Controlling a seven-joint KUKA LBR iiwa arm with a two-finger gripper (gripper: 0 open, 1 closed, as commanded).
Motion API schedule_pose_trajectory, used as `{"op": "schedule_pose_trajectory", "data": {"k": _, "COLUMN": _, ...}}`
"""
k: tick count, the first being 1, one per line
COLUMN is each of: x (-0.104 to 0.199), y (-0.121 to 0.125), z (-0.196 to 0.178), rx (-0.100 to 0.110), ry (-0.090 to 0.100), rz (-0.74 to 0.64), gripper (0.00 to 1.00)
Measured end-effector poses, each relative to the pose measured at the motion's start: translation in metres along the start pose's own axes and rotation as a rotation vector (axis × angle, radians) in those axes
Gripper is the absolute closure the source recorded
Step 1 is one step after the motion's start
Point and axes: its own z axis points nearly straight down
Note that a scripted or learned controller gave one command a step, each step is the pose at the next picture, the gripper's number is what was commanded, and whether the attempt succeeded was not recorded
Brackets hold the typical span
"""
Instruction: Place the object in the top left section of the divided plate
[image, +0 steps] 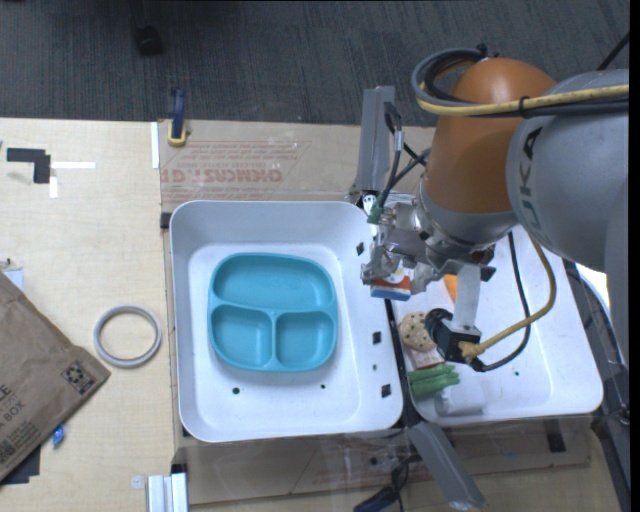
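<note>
The teal divided plate (213, 300) lies in the left white bin (190, 250), with one wide section at the back and two smaller ones in front. My gripper (394, 276) hangs over the wall between the two bins, just right of the plate. It is shut on a small white, orange and blue object (391, 289), which shows between the fingers and sits above the bin wall. No part of the plate is covered.
The right bin (560, 390) holds a speckled round cookie-like item (416, 331), a green item (432, 380) and an orange piece (450, 288) partly behind the arm's cable. A grey ring (127, 334) and a brown box (35, 370) lie on the bench at left.
</note>
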Motion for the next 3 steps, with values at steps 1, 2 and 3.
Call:
{"op": "schedule_pose_trajectory", "data": {"k": 1, "x": 0.041, "y": -0.009, "z": -0.007, "rx": -0.001, "ry": 0.0, "rz": 0.003, "gripper": 1.0}}
{"op": "schedule_pose_trajectory", "data": {"k": 2, "x": 0.033, "y": 0.008, "z": -0.005, "rx": -0.001, "ry": 0.0, "rz": 0.206, "gripper": 1.0}}
{"op": "schedule_pose_trajectory", "data": {"k": 3, "x": 0.055, "y": -0.015, "z": 0.018, "rx": 0.001, "ry": -0.001, "rz": 0.28, "gripper": 1.0}}
